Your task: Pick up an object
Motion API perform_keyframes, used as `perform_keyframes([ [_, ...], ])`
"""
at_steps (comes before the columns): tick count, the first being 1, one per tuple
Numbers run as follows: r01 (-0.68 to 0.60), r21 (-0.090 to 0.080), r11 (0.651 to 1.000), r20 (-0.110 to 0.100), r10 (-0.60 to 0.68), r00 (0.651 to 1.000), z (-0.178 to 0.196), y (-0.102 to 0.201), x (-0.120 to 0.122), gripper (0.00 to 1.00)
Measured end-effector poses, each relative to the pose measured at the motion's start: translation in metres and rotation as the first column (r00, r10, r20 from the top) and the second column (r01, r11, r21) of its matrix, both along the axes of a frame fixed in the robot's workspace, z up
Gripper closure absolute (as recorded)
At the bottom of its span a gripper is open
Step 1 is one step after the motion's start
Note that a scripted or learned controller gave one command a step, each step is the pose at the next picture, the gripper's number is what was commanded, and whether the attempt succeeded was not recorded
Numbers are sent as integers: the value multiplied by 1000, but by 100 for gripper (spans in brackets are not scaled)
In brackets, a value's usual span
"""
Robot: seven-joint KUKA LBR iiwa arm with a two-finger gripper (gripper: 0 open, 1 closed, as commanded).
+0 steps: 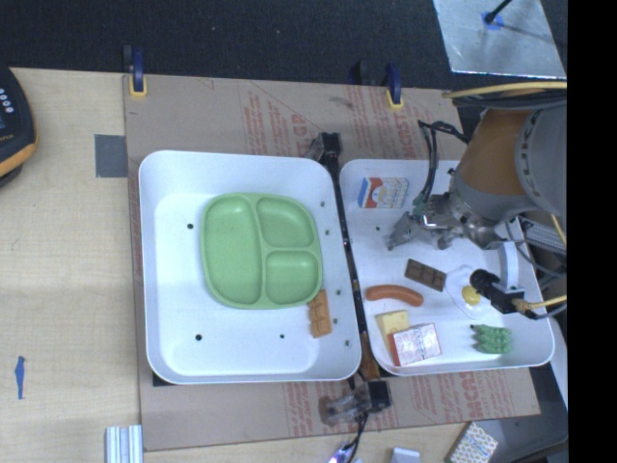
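My gripper (419, 240) hangs over the back part of the right bin (378, 363), its fingers spread open with nothing between them. Just behind and left of it lies a small white carton (382, 193) with blue and orange print. In front of it sit a brown chocolate bar (425, 275), a red sausage (394, 294), a yellow cheese block (390, 321) and a red-and-white packet (416, 344). A green bumpy item (491, 339) and a yellow-and-white piece (470, 296) lie at the right, partly under the arm's black cable.
The left bin (164, 336) holds a green divided plate (261, 250) and an orange cracker (319, 313) near its right wall. The grey arm with its orange band (496, 157) covers the right bin's back right corner.
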State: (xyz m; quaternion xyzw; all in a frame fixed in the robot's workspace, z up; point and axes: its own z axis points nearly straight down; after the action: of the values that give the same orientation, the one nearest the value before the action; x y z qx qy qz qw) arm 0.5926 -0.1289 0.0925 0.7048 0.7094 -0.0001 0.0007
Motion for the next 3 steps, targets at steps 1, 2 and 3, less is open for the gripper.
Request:
perform_keyframes([
  [1,3,2,1000,-8,-3,1000,-1,-12,-36,0],
  [2,-1,3,1000,-8,1,1000,-1,17,-40,0],
  [3,1,1,1000,-1,-1,1000,0,13,-17,0],
])
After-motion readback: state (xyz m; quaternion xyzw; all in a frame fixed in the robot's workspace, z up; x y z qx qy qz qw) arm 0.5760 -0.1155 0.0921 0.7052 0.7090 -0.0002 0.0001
